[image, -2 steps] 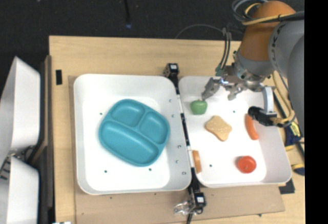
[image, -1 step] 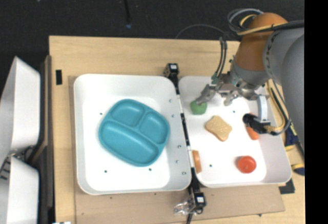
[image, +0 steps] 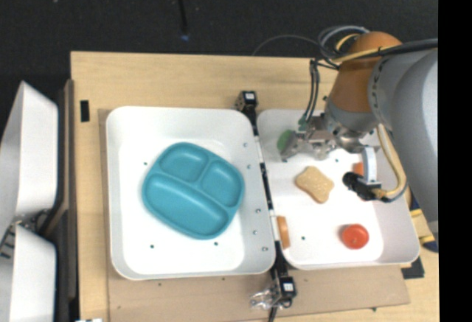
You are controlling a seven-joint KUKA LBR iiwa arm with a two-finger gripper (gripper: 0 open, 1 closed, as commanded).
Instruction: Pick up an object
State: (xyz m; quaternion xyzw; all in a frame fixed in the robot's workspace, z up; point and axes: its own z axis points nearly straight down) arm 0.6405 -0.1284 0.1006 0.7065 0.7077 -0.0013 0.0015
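Camera view puts our two-finger gripper (image: 301, 145) low in the right white bin (image: 394, 250), toward that bin's 11 o'clock corner. We cannot tell how it is set or whether it has anything.

A small green object (image: 285, 140) sits just at the gripper's 9 o'clock, close against it and partly hidden, so we judge it the likely target. The risk we see: it lies near the bin wall, so a closing grasp may nudge it against the rim or pinch only an edge and drop it.

The tan, sponge-like block (image: 316, 184) lies near, at the gripper's 5 o'clock. The round red object (image: 355, 236) lies farther, also about 5 o'clock. A teal divided plastic plate (image: 193, 189) rests in the left white bin (image: 125, 254).
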